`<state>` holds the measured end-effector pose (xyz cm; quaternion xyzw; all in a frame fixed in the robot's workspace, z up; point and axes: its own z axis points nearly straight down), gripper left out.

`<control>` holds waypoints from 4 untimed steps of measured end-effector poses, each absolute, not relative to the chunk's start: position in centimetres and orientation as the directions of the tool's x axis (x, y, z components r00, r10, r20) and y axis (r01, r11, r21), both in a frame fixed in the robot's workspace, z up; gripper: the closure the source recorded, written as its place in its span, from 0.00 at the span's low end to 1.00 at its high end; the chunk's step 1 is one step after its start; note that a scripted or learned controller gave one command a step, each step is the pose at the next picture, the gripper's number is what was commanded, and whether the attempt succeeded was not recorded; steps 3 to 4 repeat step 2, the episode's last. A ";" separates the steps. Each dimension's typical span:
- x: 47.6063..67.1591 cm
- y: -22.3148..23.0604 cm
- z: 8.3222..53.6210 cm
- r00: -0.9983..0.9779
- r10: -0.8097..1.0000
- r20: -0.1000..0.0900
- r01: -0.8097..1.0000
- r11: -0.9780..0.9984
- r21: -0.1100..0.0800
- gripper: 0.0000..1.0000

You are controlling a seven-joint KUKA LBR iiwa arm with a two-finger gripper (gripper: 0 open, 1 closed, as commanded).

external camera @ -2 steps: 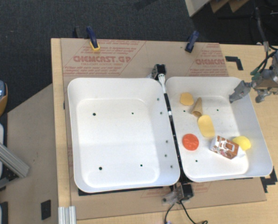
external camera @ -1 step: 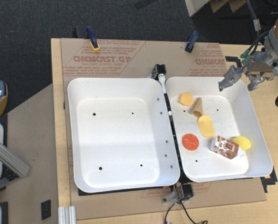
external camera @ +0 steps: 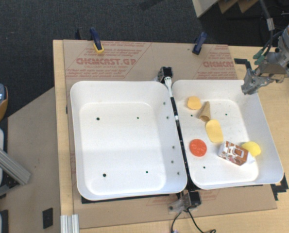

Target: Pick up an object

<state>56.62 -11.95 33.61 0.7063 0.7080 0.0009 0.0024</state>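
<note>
Two white bins: left bin [external camera: 120,144] and right bin [external camera: 261,130]. Six small objects (all in the right one): three yellow pieces [external camera: 194,103] [external camera: 214,131] [external camera: 251,148], one tan cone [external camera: 204,111], one red disc [external camera: 198,147], one red-and-white carton [external camera: 233,153].

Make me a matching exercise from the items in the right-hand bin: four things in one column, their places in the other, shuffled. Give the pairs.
Things:
1. red disc
2. tan cone
3. red-and-white carton
4. claw

Places:
A. over the bin's far right corner
B. beside the yellow lemon-like piece, near right
C. near the divider between the bins
D. just right of the small round yellow piece

Pairs: 1-C, 2-D, 3-B, 4-A
</note>
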 end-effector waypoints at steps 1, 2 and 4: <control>54.6 -9.3 40.5 -0.004 1.000 -0.001 1.000 0.004 0.009 1.00; 51.2 -5.8 52.3 -0.004 1.000 -0.001 1.000 0.004 0.018 1.00; 51.2 -5.8 52.3 -0.004 1.000 -0.001 1.000 0.004 0.018 1.00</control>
